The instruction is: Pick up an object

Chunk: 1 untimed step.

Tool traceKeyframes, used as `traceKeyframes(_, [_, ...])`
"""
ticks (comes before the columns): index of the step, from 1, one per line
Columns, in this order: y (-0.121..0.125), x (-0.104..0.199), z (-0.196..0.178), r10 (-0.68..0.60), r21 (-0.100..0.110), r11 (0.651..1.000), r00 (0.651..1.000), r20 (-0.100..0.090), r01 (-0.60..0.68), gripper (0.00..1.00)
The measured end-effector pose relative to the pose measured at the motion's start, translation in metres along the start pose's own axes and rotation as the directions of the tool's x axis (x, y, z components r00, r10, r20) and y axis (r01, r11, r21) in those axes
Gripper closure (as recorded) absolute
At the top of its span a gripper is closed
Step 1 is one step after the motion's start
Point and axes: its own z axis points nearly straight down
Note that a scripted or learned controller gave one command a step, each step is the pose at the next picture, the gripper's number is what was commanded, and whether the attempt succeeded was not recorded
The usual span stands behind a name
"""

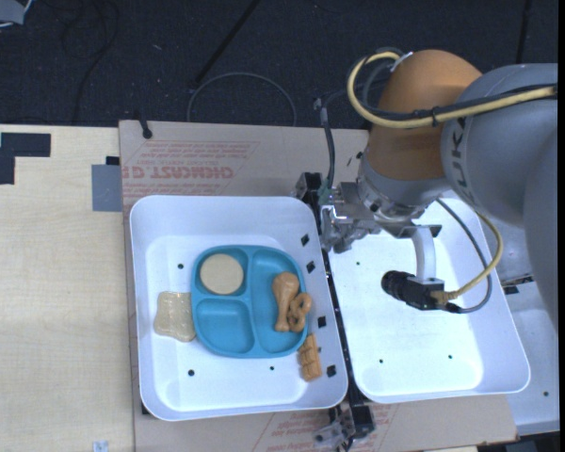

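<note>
**My pincer** (pixel 339 226): up and to the right of the blue tray (pixel 228 332), just past its upper right corner, over the seam where the two bins meet. I cannot tell whether it is spread or pressed together. I see no object carried in it.

**Left bin** (pixel 143 252): holds the blue tray and all the candidates listed below.

**Right bin** (pixel 424 356): lies to the tray's right, under my wrist.

**Candidates for picking:**
1. Round tan disc (pixel 220 273): lies flat in the tray's upper left compartment.
2. Knobbly tan piece (pixel 288 301): lies lengthwise in the tray's right compartment and is the one closest to my pincer.
3. Pale flat piece (pixel 174 315): on the bin floor just beside the tray's left edge. Whether it touches the tray I cannot tell.
4. Small tan piece (pixel 309 358): on the bin floor just off the tray's lower right corner, close to the bin wall.

**Progress, by my judgement:**
- Done: nothing that counts. Every candidate lies at rest, and none is lifted.
- Left: the whole pick. I have to settle on one item, move over it, come down, close on it and raise it clear.
- Likeliest target: item 2 calls for the shortest travel. Item 4 sits awkwardly near the wall.
</note>
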Motion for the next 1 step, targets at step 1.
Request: traceKeyframes(1, [-0.0098,0.0472,-0.0032,0.0,0.0,1.0,1.0,0.001,0.0,1.0])
